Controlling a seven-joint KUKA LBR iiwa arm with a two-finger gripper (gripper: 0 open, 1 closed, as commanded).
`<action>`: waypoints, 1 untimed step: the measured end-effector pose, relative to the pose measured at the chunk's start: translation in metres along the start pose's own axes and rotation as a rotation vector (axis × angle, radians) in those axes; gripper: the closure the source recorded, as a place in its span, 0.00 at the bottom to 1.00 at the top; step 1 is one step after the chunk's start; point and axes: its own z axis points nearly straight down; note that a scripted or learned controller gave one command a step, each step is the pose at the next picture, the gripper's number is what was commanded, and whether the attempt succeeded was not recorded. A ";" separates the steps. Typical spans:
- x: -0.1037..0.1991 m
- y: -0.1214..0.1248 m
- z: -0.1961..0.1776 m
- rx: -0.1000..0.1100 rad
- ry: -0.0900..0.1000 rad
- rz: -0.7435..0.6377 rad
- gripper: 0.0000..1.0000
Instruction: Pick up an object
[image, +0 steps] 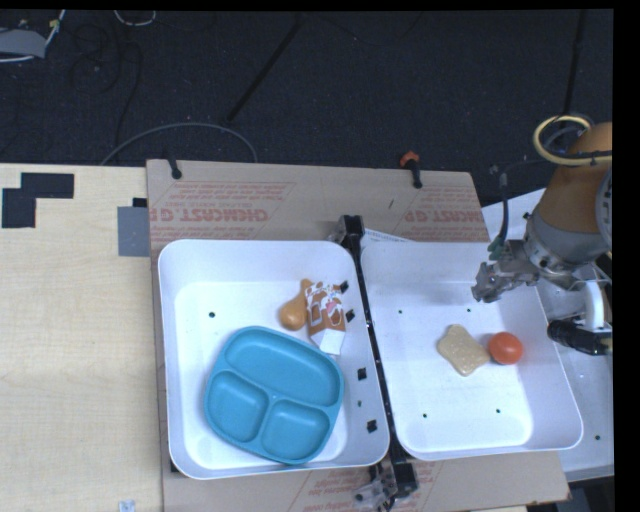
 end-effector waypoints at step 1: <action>0.008 -0.003 -0.057 0.001 0.000 -0.001 1.00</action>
